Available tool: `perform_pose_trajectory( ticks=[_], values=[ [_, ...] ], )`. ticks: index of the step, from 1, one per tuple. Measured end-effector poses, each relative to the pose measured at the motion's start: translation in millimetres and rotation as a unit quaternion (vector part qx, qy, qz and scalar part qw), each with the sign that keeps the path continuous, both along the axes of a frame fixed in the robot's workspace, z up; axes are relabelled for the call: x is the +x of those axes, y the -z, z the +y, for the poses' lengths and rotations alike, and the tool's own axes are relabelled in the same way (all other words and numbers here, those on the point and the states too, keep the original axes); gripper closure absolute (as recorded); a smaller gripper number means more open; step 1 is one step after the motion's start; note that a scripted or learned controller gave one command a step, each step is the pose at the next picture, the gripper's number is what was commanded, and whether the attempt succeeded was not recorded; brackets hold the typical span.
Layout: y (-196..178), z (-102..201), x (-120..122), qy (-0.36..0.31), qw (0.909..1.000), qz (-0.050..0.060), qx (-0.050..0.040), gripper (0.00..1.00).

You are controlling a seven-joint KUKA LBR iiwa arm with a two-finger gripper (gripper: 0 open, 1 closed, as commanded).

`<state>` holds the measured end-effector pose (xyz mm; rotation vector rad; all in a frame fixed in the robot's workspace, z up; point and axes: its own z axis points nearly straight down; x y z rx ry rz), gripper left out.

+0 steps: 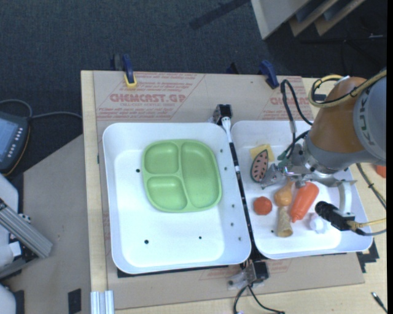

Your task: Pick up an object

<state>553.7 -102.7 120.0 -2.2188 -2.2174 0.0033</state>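
A clamp [256, 270] and loose cables [245, 293] lie nearest, at the front edge of the bench where the two bins meet. Just behind them the left bin [172, 245] holds a green plate [182, 175] with three compartments, set towards its far half.

The right bin [301, 244] holds the things to choose from, all resting on its floor:
- a tan cone [283, 224] nearest the front
- a small white piece [317, 225] beside it
- a tomato [263, 205]
- a carrot [304, 201] lying at a slant
- a yellow ball [283, 196] between tomato and carrot
- a melon slice [260, 164] farthest back, near the dividing wall

The gripper [281, 176] is low in this bin, just above the ball and next to the melon slice. Its own metal body and the wrist hide its end, so I cannot tell whether it is released or clenched, and nothing can be seen in its grasp. I judge the pick as not yet done. The arm [344, 129] is in place over the cluster, but a grasp and a lift are still to be shown.

The bins sit on a brown board [153, 95] with red lettering, held by blue clamps [129, 70] at its far edge. Beyond it is dark carpet [123, 30], with a screen unit [11, 138] at the left and pale furniture [301, 15] at the far right.
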Motion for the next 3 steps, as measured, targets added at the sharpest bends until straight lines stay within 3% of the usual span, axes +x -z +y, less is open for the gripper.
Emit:
perform_pose_trajectory(
  ticks=[1, 2, 3],
  values=[
    [37.6, 0.6, -0.7, 0.0, 1.0, 0.0, -0.0001, 0.0],
    [25.0, 0.5, 0.4, 0.0, 1.0, -0.003, -0.0007, 1.0],
    [-36.9, -3.9, 1.7, 0.0, 1.0, -0.005, -0.0017, 1.0]
  ],
)
